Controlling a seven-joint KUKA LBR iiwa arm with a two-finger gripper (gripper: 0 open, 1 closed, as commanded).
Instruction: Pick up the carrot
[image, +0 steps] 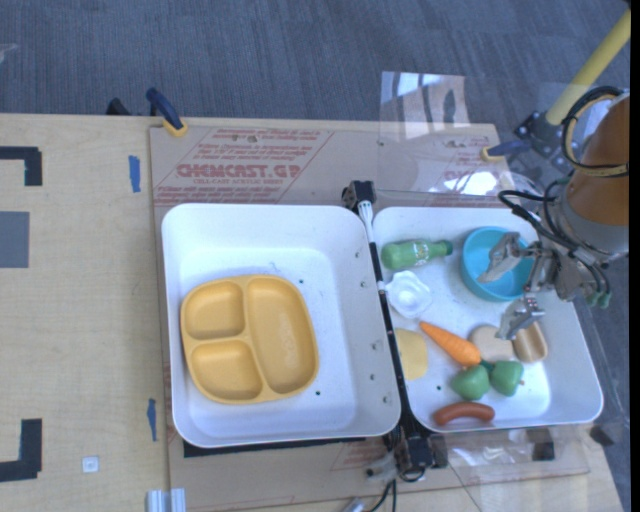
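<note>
The carrot (451, 343) is lying at a slant in the middle of the right bin (585, 385), its thin end pointing toward the divider, free on top and not wedged under anything. Two green peppers (487, 379) and a sausage (463, 413) are crowding it from below, a bread roll (529, 342) is sitting just beside it. The tool (517, 290) is hovering above the blue bowl (490, 262), fingers spread apart and gripping nothing, probably lining up before descending.

Arm (600, 190) reaching from right; pincer (510, 290) pointing left, fingers spread.
</note>
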